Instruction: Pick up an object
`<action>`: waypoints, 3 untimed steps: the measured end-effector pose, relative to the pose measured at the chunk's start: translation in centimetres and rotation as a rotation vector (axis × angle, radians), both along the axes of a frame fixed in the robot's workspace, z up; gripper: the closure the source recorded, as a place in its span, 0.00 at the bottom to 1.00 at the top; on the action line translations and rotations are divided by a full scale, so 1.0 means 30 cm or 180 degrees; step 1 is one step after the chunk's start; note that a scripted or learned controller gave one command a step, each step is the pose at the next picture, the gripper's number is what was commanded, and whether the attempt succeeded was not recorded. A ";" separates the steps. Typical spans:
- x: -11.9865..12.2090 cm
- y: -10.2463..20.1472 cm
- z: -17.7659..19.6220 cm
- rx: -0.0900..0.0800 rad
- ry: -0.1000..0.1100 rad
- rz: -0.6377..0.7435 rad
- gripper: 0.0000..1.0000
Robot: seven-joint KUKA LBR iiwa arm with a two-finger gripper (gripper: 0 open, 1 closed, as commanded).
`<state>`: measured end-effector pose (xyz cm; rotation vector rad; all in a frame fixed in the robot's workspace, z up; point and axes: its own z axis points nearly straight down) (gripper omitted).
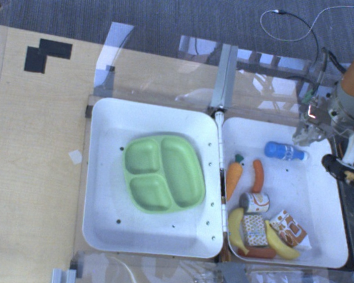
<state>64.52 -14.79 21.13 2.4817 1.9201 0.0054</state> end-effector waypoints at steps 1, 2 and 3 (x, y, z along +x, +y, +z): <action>-0.097 0.127 0.011 0.0002 0.0004 -0.0042 1.00; -0.098 0.127 0.010 0.0002 0.0004 -0.0043 0.00; -0.180 0.123 -0.408 0.0000 -0.0021 0.0088 0.00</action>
